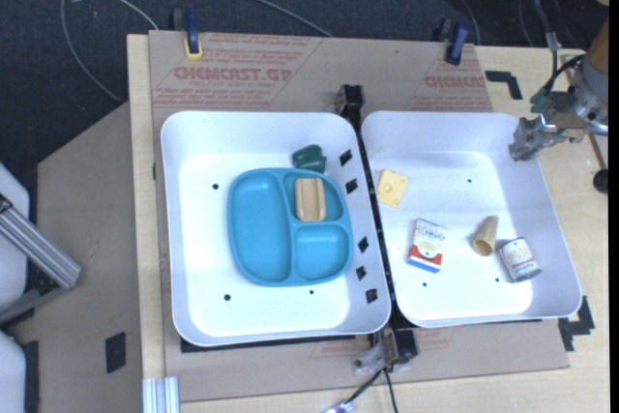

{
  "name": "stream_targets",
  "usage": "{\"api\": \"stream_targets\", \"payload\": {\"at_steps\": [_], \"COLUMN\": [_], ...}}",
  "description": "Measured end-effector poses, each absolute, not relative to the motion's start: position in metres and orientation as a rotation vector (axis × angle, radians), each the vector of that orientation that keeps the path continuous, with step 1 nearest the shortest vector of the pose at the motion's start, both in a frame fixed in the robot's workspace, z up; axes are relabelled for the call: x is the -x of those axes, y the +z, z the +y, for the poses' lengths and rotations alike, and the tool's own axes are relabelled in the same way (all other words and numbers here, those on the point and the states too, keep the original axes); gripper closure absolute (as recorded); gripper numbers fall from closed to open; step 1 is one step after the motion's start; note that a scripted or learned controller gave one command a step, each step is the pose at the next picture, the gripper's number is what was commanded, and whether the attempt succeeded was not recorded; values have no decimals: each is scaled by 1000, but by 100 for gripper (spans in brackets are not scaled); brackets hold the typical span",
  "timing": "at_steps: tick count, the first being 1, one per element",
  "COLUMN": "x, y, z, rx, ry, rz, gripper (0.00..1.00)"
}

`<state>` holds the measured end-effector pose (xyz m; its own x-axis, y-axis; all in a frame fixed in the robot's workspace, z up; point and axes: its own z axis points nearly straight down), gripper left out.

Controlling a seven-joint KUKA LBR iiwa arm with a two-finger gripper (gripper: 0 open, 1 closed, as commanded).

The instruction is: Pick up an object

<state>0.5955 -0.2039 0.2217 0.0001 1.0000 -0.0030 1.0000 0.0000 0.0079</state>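
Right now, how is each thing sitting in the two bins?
blue plate: lying flat in the left bin.
tan block: lying in the plate's upper right compartment.
dark green object: in the left bin, beside the plate's top edge.
yellow cheese slice: flat in the right bin.
small box: lying flat.
cone: on its side.
can: on its side.
gripper: at the right bin's top right corner.

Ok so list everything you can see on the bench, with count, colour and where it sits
bins: 2, white, side by side on the bench
tray: 1, blue, three sections, left bin
block: 1, tan, tray's upper right section
lump: 1, dark green, left bin, above the tray
cheese: 1, yellow, right bin, upper left
box: 1, white, red and blue, right bin centre
cone: 1, tan, right of box
can: 1, white with red, right bin, lower right
clamps: 2, blue, board's far edge
pincer: 1, grey, over right bin's upper right rim
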Motion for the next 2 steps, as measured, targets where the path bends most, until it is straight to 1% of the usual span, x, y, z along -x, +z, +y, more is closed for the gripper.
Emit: {"api": "stream_targets", "payload": {"at_steps": [1, 2], "x": [-597, -595], "y": [270, 275], "z": [-204, -148], "rx": [-2215, -2216], "ry": [5, 2], "rz": [2218, 2230], "gripper": [100, 100]}}
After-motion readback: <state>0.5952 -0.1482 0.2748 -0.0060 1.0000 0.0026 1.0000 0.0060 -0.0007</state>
